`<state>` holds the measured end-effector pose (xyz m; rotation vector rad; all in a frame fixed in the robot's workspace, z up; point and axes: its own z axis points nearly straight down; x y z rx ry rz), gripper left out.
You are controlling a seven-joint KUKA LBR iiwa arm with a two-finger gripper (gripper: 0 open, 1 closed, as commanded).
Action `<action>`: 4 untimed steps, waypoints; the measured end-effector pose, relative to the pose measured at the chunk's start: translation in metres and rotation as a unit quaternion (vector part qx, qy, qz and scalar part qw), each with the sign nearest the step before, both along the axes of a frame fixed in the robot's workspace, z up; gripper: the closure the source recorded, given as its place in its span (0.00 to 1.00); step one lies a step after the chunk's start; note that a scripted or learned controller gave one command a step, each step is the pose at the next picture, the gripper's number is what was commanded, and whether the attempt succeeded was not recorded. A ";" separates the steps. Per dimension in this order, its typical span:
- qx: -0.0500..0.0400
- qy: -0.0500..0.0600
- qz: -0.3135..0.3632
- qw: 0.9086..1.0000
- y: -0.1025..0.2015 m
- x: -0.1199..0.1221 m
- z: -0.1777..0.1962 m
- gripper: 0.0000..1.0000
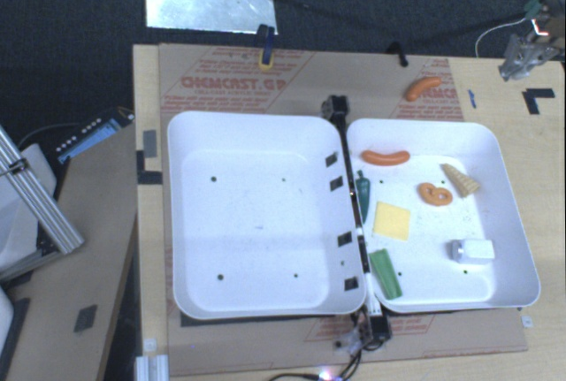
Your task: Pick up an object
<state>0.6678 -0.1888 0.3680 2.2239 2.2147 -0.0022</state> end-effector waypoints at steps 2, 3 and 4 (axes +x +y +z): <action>0.001 0.000 0.002 1.000 -0.018 0.001 0.098 1.00; 0.000 -0.005 0.005 1.000 -0.017 0.001 0.172 1.00; 0.001 -0.001 0.004 1.000 -0.017 0.001 0.168 0.00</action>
